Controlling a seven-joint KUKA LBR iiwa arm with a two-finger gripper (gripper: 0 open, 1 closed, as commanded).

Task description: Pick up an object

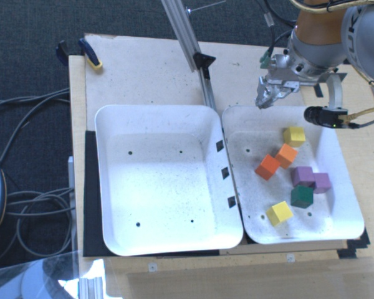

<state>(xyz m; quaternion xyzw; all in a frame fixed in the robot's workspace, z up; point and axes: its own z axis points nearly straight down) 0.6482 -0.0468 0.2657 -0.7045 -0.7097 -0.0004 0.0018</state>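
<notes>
Two shallow white bins sit side by side on the desk point(143, 61), and the right bin point(343, 185) serves as the landmark here, since all the candidate objects lie inside it. The left bin point(156, 179) adjoins its left wall. The grey arm point(336, 23), orange-banded above the wrist, reaches in above the right bin's far edge, and its end effector point(266, 98) hangs just over the far-left corner of that bin, nothing between its fingers; whether those fingers are spread or pressed together I cannot tell, as they blur into one dark cluster. Within the right bin, seven small cubes are scattered toward its middle and right: a yellow cube point(294, 136) lies nearest the far wall, an orange cube point(287, 155) just nearer the front of it, touching or nearly touching a red-orange cube point(268, 166) to its left; two purple cubes point(303, 175) point(321, 182) sit close together near the right wall, a green cube point(302, 196) just in front of them, and a second yellow cube point(279, 213) nearest the front wall. These look like light, rigid blocks with flat faces, probably a little slick, so a firm pinch across two opposite faces, squared to the sides, should hold. The front yellow cube stands most apart and looks the easiest to take.
</notes>
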